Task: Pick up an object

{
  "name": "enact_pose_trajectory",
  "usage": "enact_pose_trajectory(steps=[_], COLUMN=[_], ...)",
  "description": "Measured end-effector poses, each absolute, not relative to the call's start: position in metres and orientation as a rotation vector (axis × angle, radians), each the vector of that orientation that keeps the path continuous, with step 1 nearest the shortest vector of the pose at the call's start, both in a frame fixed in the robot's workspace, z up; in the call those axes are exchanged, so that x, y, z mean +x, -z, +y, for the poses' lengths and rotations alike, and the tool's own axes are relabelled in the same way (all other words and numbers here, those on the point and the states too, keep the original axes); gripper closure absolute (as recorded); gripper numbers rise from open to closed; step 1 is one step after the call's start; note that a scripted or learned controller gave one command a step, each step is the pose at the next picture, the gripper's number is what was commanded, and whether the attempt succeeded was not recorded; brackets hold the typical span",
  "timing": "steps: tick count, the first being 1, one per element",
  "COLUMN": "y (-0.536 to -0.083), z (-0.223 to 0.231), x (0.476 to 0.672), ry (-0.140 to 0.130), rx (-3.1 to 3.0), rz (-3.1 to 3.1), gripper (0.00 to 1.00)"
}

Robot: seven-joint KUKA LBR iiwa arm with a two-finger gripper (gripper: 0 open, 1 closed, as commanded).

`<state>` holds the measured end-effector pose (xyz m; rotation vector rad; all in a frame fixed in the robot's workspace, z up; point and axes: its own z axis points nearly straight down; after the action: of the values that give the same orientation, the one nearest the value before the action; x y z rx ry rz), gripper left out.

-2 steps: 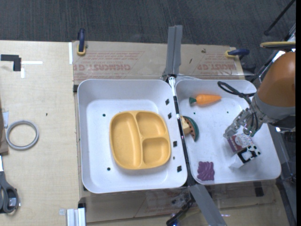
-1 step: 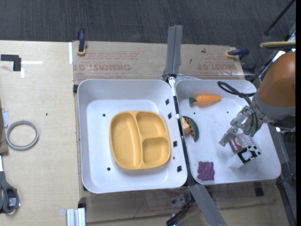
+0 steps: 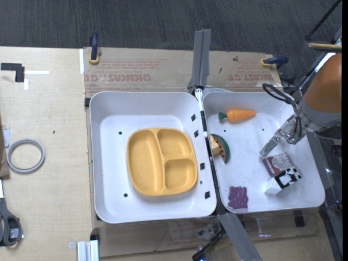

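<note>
Over on the right bin (image 3: 255, 105) we've got the gripper (image 3: 270, 148) hanging low above the floor, near the right side, with the grey arm (image 3: 321, 99) coming in from the right edge. We honestly can't tell how it's set, the tip is just a thin slanted grey shape from up here. Nothing looks caught in it as far as we can see.

Stuff in that bin: a carrot (image 3: 238, 115) lying near the back wall, a watermelon slice (image 3: 220, 147) right up against the left wall, a purple lump (image 3: 237, 197) near the front, and a small packet (image 3: 277, 163) just below the gripper tip, close but we can't say if it's touching. Just beside the packet, toward the front right corner, sits a black-and-white toy (image 3: 286, 178).

The left bin (image 3: 109, 200) has a yellow plate (image 3: 162, 161) with three compartments, sitting flat in the middle.

Off on the bench (image 3: 43, 200) to the left there's a tape roll (image 3: 24, 155) and some scissors (image 3: 9, 227) by the edge.
</note>
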<state>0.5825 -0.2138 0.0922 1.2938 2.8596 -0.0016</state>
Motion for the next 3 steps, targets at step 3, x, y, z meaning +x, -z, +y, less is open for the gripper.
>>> enact_pose_trajectory(steps=[3], y=[-0.091], z=[-0.22], x=[0.479], ry=[-0.001], rx=[1.733], rz=[2.622], gripper=[0.0])
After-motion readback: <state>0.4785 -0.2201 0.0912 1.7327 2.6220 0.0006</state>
